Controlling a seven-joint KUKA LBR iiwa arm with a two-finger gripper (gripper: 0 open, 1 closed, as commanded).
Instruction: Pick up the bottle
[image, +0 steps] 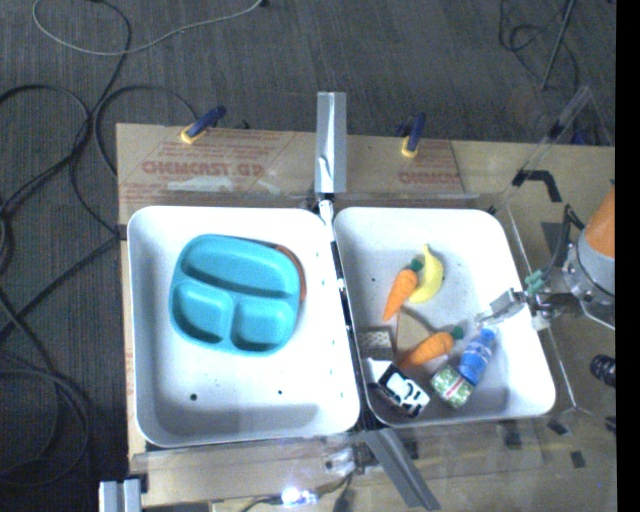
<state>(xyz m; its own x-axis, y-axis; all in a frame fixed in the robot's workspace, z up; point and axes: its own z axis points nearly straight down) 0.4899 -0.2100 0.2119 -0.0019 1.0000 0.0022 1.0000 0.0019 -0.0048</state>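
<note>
The bottle (476, 358) is clear plastic with a blue label. It lies tilted in the right bin (520, 400), near the front right. My gripper (506, 303) reaches in over the bin's right wall. Its tip hangs just above and to the right of the bottle's upper end, and nothing is visibly held in it. The arm's orange band (606, 226) is at the right edge of the camera view.
Close around the bottle in the right bin lie two carrots (400, 290) (428, 349), a banana (431, 275), a small green-patterned jar (451, 386) and a black-and-white object (402, 391). The left bin (150, 400) holds a blue divided tray (238, 292).
</note>
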